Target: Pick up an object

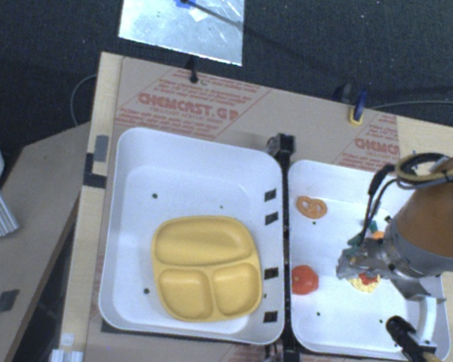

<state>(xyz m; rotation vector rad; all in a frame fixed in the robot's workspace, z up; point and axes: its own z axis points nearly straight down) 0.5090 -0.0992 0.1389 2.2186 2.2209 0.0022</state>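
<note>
The likeliest target is a small yellow and red object [366, 282] lying on the floor of the right-hand shallow white bin [329, 337], towards that bin's right side. Most of it is covered by the two-finger gripper [357, 266], which sits low directly over it, so its shape cannot be made out; a yellow edge with a touch of red shows just below the gripper's metal tip. Whether the fingers are spread or closed, and whether the object is between them, cannot be told from this angle.

Just to the left of the gripper lies a round red piece like a small tomato [304, 280], apart from it, and further up the same bin rests an orange pretzel-shaped piece [310, 207], well clear of both. The grey arm with its orange band [438, 213] leans in over the bin's right half.

In the left-hand white bin [131, 202] a yellow plastic tray with three compartments [207, 266] lies near the front, untouched by the arm.

The step in hand looks like the grasp itself: the gripper is down at the object and nothing is lifted yet. The next move calls for a firm close on the small piece, then a straight rise that keeps clear of the red piece beside it.
</note>
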